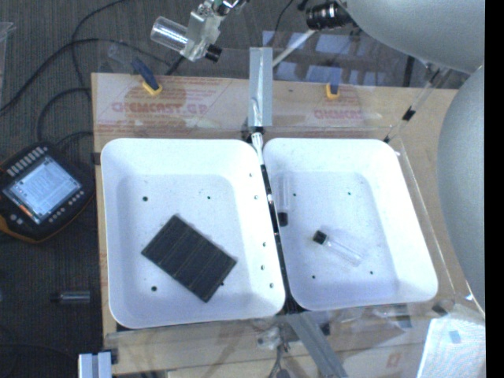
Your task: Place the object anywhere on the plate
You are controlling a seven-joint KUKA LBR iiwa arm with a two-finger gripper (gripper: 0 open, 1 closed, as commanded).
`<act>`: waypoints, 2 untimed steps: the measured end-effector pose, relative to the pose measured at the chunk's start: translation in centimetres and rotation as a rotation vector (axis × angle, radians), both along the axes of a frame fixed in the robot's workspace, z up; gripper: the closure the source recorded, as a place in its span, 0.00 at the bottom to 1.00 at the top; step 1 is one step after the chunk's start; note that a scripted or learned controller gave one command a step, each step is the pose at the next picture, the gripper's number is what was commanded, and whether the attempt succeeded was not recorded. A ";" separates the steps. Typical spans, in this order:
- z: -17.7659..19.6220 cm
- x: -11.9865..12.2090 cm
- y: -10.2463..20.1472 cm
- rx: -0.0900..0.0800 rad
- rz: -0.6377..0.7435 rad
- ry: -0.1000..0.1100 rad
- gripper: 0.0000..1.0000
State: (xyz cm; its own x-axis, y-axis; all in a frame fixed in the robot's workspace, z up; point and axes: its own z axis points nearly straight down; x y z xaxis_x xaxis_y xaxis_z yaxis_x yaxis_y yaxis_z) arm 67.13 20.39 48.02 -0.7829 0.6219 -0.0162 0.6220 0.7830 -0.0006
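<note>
A pale wooden worktop [236,105] is carrying two shallow white bins side by side over dark carpet, and faint reddish printing is showing along its far edge, too washed out to read. Taking the right bin [409,235] as landmark, a small clear vial with a black cap [337,245] is lying tilted on its floor near the middle, while a dark ribbed rectangular plate [189,257] is sitting across the divide in the left bin [126,172]. The grey arm [465,132] is looming over the right bin's far and outer sides, and how its jaws are standing cannot be told.
</note>
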 end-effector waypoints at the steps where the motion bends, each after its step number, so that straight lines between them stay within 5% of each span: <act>1: 0.9 0.1 0.0 -0.002 -0.001 -0.003 1.00; 2: 1.9 0.1 0.1 -0.004 -0.002 -0.005 1.00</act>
State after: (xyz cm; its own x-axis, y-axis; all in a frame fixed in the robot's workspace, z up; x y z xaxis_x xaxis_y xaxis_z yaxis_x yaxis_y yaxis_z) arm 67.25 20.48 49.88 -0.7818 0.6232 -0.0222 0.6233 0.7820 -0.0003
